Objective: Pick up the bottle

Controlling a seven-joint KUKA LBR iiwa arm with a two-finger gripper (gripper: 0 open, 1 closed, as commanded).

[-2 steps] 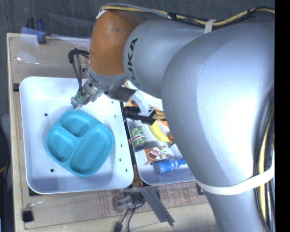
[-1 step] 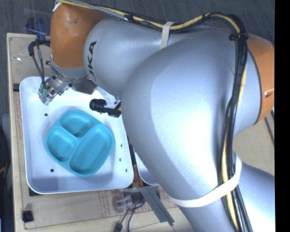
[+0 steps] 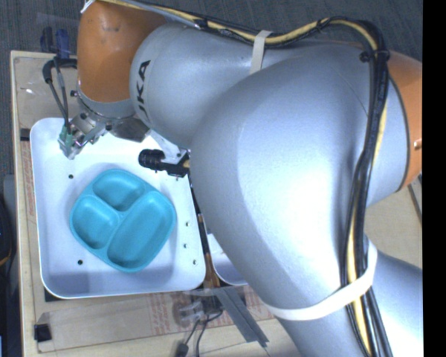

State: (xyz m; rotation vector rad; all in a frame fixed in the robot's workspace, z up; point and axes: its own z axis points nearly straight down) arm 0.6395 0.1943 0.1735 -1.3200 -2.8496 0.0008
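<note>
Well, the gripper [image 3: 73,138] hangs over the far corner of the left bin [image 3: 37,199], and whether it is wide or narrow I cannot tell.
Where the bottle lies and how it looks I cannot tell either, as the arm [image 3: 282,162] covers much of both bins. I'd guess it is light, smooth and prone to roll, best taken across its body. A blue divided plate [image 3: 123,218] sits nearby.

A pale plywood bench [image 3: 20,95] stands on dark grey carpeted floor [image 3: 15,13], evenly lit, its left edge bordered by that floor.
</note>
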